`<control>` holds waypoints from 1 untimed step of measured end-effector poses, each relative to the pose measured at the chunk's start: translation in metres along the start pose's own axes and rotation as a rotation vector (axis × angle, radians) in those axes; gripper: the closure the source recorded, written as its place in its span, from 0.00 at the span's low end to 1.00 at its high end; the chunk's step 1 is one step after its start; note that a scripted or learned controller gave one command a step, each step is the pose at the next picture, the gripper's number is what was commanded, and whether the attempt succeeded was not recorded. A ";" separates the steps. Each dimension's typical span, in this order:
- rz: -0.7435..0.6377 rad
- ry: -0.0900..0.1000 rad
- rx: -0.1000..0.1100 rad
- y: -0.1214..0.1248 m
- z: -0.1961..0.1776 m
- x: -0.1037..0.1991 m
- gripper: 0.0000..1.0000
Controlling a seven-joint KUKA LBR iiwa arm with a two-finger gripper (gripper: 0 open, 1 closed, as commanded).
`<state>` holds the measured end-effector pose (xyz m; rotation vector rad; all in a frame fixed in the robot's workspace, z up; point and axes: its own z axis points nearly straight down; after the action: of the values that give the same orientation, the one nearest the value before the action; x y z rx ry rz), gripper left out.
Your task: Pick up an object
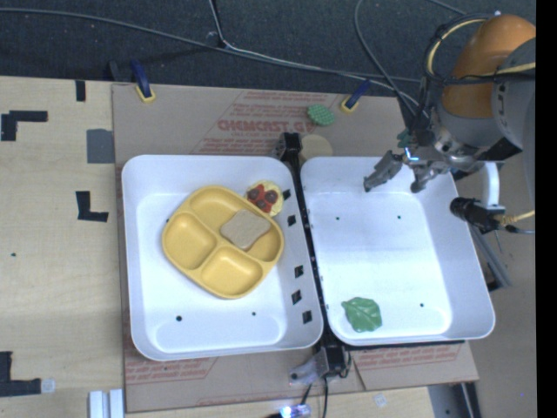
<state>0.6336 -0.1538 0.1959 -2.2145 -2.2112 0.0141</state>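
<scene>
1. Green is the target colour in the gripper's own bin: a small leafy green piece (362, 313) lies alone near the front edge of the right bin (452, 259), well apart from the gripper (401, 179).
2. Over at the back rim of that bin hangs the gripper, fingers spread wide, nothing between them.
3. Risk one: that green piece looks flat and low. Fingers coming down this wide could close above it or scrape the floor and push it along instead of catching it.
4. Risk two: it sits close to the front wall, so a nudge could slide it against the rim, where one finger has no room.
5. Risk three: a grey cable (383, 42) loops close by the wrist, and a long reach forward might tug it.
6. Left bin (144, 259): a yellow divided plate (209, 246) sits in it, a tan slice (244, 228) in the plate's middle and a dark red cluster (264, 198) in its small far corner.
7. Outside both bins, a green waffled bit (320, 113) rests on the cardboard (218, 116) behind them.
</scene>
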 end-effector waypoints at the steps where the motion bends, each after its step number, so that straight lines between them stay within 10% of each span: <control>1: -0.003 -0.002 -0.014 0.003 -0.008 0.000 0.00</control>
<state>0.6368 -0.1535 0.2040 -2.2188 -2.2226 0.0015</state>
